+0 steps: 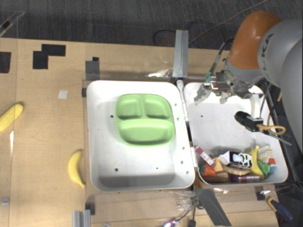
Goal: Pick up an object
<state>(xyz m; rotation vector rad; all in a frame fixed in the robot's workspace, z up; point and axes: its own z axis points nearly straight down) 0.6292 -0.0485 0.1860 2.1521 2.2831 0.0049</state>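
My gripper [211, 94] hangs over the far left part of the right bin [215, 126], well above its floor. Its two fingers stand apart and open with nothing between them. A heap of several small things lies along the near edge of that bin: a yellow banana-shaped toy [258, 162], a black-and-white item [241, 159], a pink-red item [204, 154] and a brown item [214, 175]. The heap is far from the gripper, toward the front.
A green divided plate [143, 118] lies in the left bin [102, 141]. On the wooden bench to the left lie a yellow banana [75, 167] and a yellow corn cob [10, 117]. A metal post [181, 56] stands behind the gap between the bins.
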